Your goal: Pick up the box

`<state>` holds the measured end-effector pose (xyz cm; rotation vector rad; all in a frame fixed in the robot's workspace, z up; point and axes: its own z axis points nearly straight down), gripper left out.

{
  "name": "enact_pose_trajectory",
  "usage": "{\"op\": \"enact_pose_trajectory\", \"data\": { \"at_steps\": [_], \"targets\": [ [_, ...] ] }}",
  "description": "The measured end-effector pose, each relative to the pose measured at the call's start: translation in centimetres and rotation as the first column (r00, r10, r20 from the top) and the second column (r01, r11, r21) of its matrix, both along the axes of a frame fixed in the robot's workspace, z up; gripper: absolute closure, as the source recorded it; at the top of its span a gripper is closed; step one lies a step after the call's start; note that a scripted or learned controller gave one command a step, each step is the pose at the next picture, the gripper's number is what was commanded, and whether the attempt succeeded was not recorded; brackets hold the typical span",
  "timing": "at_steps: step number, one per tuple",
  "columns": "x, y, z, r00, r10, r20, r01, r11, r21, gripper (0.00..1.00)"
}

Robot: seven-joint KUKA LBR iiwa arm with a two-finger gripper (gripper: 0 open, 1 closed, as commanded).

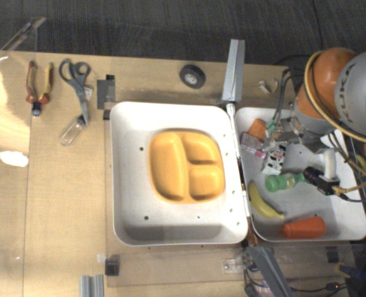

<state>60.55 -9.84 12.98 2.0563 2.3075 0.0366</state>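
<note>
Small white cardboard box with dark print, lying in right white plastic bin just under grey gripper, finger state impossible to tell.

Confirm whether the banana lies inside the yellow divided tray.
No: the banana lies in the right bin, while the yellow tray sits in the left bin.

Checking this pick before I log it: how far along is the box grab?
Done: the arm has reached over the right bin. In hand: nothing visibly held; the gripper sits low beside the orange box at the bin's far left corner. Left: grasp and lift. The banana and green bottle lie untouched.
</note>
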Motion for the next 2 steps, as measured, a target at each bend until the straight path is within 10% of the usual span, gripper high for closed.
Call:
{"op": "enact_pose_trajectory", "data": {
  "at_steps": [1,2],
  "targets": [
    [-3.5,4.9,9.5,0.971,0.235,-0.045,-0.235,0.972,0.014,1.00],
    [-3.7,11.8,10.2,0.999,0.005,-0.048,-0.004,1.000,0.017,1.00]
  ]
}}
